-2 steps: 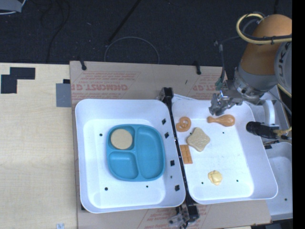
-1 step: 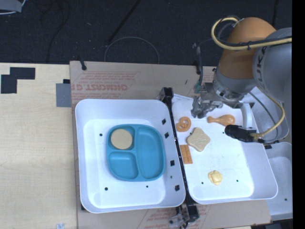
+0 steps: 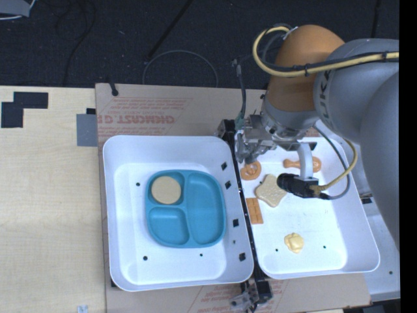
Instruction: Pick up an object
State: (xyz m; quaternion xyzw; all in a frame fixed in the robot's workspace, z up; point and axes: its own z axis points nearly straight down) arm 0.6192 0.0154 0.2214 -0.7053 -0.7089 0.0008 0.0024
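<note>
My gripper [image 3: 250,150] hangs over the far left corner of the right bin [image 3: 339,253], just above a small orange ring-shaped piece [image 3: 250,171]. A tan toast-shaped slice [image 3: 269,191] lies just in front of that piece. An orange flat strip [image 3: 254,211] rests by the bin's left wall. Toward the near side of the bin sits a yellow lump [image 3: 294,242]. Another orange piece [image 3: 307,164] lies partly behind the arm's black cable.
The left bin [image 3: 124,253] holds a blue compartment tray [image 3: 189,214] with a round tan disc [image 3: 165,189] in its far left compartment. The grey arm [image 3: 365,96] covers the right bin's far right. A black clip strip [image 3: 236,194] joins the bins.
</note>
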